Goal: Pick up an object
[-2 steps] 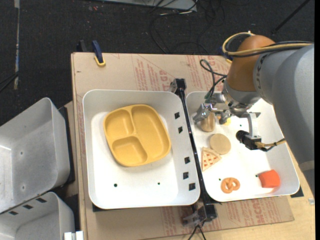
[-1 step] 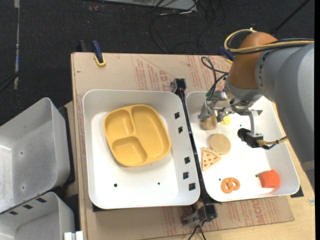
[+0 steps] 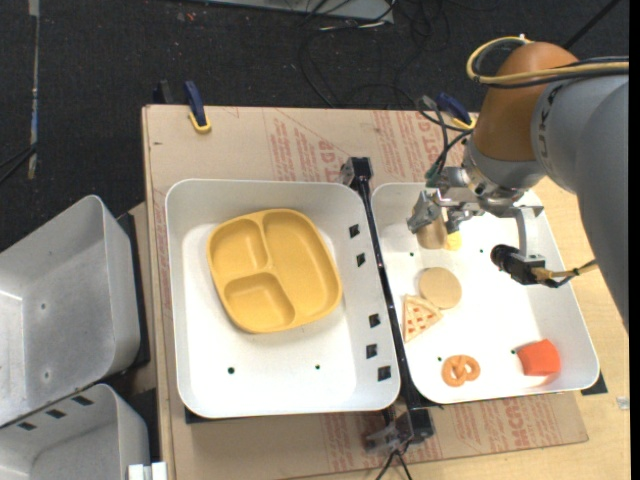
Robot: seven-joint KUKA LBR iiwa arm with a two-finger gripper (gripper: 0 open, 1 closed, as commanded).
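The gripper [image 3: 437, 220] hangs over the right bin [image 3: 560, 313], its jaws pinching a small tan block [image 3: 431, 234] just above the round cookie [image 3: 439, 288]. The block looks light, stiff and not fragile; its 2 flat sides suit gripping.

Setting: a robotics lab is indicated.
Bench: two white bins [image 3: 190, 298] are mounted on a cardboard-covered board [image 3: 260, 128], clamped at 11 o'clock.
Floor: cables [image 3: 330, 58] are strewn at 12 o'clock.
Machine: a grey industrial arm [image 3: 580, 108] is seen at 2 o'clock.
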